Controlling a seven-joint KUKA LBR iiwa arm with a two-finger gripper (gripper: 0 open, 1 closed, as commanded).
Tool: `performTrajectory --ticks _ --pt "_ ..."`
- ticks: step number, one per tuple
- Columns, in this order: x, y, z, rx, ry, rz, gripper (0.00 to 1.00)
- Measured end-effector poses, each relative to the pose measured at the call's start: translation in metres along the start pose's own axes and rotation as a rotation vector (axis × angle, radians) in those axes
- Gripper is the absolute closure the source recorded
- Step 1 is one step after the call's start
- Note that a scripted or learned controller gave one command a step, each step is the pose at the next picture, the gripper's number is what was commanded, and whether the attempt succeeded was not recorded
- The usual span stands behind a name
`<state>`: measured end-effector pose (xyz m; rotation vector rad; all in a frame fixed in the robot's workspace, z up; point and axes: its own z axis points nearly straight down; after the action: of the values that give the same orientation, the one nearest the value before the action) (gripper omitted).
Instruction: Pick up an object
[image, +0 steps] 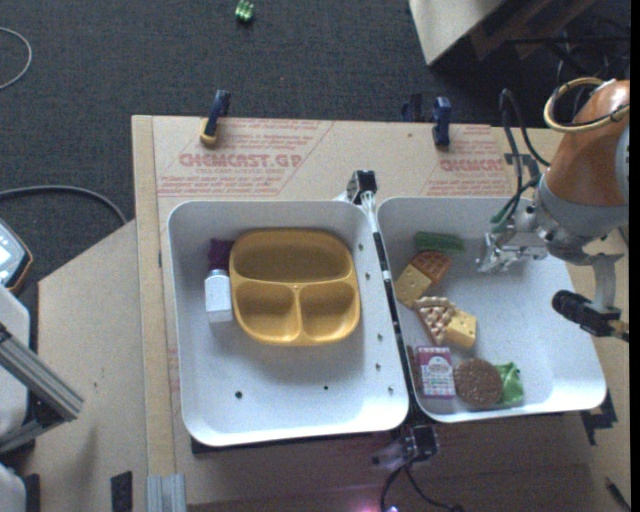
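My gripper (497, 256) hangs over the upper right part of the right bin (560, 372), with nothing visibly in it. To its left lie a flat green piece (438, 241) and a brown waffle-like toast (430, 266) on a yellow wedge (410, 286). Lower down are a pizza slice (436, 316), a cheese block (461, 328), a red packet (433, 371), a round brown patty (478, 382) and a green leaf (511, 381). The grey arm with its orange band (590, 140) comes in from the right.
The left bin (290, 405) holds a yellow divided plate (294, 285), a small white bottle (218, 297) and a dark purple item (220, 250) beside it. Clamps (214, 118) sit at the board's far edge. A black part of the arm (585, 312) juts over the right bin's right side.
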<state>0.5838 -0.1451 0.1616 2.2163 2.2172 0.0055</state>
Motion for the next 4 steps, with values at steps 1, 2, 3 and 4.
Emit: performTrajectory --ticks 1,2,3,4 --pt "0.01 0.0 -0.053 -0.001 0.0 -0.002 1.0" --pt "0.01 0.001 -0.064 0.002 0.001 -0.001 1.0" --pt "0.063 0.019 -0.054 0.004 0.003 -0.005 1.0" --pt "0.114 0.024 -0.063 0.003 0.003 -0.006 1.0"
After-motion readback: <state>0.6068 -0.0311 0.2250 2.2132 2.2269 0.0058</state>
